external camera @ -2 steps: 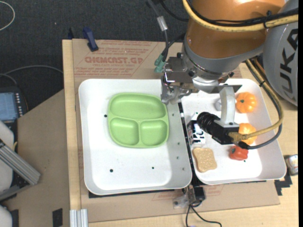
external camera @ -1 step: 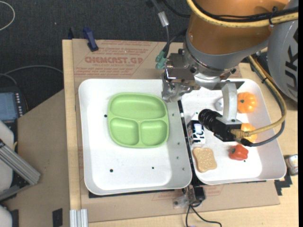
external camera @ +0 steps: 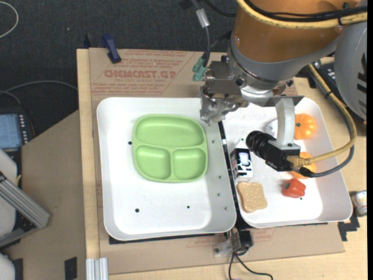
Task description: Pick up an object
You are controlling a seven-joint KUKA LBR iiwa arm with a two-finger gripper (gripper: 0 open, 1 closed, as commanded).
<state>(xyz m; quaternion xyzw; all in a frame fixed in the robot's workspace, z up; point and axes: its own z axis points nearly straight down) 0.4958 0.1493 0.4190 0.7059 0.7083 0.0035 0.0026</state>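
My gripper point(external camera: 212, 114) hangs over the ridge between the two bins, near their far end, just past the right corner of a green divided plate point(external camera: 170, 147) in the left bin point(external camera: 116, 174). Nothing shows between its tips. In the right bin point(external camera: 326, 206) lie a slice of toast point(external camera: 252, 196) at the front left, a small red pepper-like piece point(external camera: 294, 187) to its right, an orange fruit point(external camera: 305, 126) at the far right, and a black-and-white item point(external camera: 242, 163) beside the ridge.
The arm's orange and grey bulk covers the far part of the right bin. Both bins rest on a cardboard sheet point(external camera: 145, 72) with a blue clip point(external camera: 111, 47) at its far left edge. Cables trail off the front.
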